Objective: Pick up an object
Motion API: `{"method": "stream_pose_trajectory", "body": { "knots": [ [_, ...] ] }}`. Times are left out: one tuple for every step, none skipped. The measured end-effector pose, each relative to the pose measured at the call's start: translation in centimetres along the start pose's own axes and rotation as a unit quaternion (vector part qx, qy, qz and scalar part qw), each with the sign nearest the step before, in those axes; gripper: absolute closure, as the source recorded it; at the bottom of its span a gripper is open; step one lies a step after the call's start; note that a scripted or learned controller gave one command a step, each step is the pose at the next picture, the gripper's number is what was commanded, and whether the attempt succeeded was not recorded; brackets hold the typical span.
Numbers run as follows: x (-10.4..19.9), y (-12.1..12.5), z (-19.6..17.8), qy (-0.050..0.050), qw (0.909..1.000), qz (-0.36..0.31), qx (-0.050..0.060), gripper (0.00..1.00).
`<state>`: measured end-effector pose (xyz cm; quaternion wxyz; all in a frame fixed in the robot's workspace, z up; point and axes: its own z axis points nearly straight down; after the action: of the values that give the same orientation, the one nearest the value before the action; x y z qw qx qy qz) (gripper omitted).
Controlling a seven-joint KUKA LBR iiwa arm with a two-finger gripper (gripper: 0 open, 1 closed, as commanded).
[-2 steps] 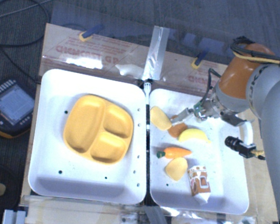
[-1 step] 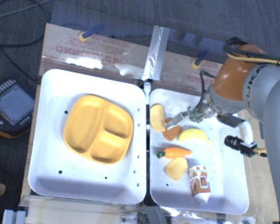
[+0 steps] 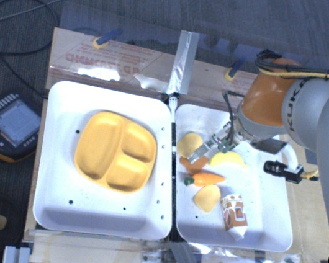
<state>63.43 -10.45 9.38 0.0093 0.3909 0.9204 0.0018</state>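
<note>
We see the carrot in the right bin, near its left wall, hemmed in by a lemon and two pale fruits. The tool sits just above it; we cannot tell how it stands. Crowding could make a grab slip or nudge neighbours.
</note>
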Motion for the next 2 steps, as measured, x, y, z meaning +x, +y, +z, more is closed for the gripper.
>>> {"method": "stream_pose_trajectory", "body": {
  "knots": [
    [-0.7, -0.6, 0.0, 0.0, 0.9952, -0.098, -0.001, 0.0],
    [3.6, -3.3, -0.1, 0.0, 0.9933, -0.115, 0.0, 0.0]
  ]
}}
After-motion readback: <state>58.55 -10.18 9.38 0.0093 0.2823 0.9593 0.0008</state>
